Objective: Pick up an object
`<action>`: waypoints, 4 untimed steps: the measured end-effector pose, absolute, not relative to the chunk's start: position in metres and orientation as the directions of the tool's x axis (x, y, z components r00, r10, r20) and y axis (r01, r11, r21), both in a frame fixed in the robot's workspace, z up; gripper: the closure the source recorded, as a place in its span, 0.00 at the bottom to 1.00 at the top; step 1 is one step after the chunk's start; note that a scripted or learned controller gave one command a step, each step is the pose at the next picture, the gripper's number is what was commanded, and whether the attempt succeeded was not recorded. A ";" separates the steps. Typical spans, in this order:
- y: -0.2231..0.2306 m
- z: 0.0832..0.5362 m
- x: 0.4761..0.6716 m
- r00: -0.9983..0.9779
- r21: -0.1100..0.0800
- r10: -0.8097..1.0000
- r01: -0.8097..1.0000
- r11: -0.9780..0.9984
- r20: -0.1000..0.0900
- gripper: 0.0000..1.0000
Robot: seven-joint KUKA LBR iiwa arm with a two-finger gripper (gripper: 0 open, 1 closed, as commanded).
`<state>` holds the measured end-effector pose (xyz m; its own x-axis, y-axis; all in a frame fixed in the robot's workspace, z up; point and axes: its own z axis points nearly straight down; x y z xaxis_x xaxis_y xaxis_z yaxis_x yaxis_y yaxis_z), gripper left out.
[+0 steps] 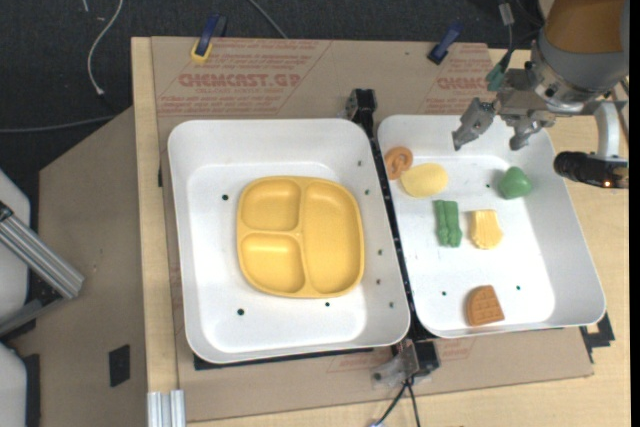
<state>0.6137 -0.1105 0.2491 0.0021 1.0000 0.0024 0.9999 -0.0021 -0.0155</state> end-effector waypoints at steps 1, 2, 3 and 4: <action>-0.110 0.258 0.616 -0.001 -0.001 1.000 1.000 0.001 0.001 0.00; -0.110 0.200 0.606 0.000 -0.007 1.000 1.000 0.000 0.002 0.00; -0.102 0.154 0.607 -0.001 -0.006 1.000 1.000 0.001 0.002 0.00; -0.105 0.111 0.604 0.000 -0.006 1.000 1.000 0.000 0.002 0.00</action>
<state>0.6043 -0.1051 0.1111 0.0003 1.0000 0.0020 1.0000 -0.0002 -0.0061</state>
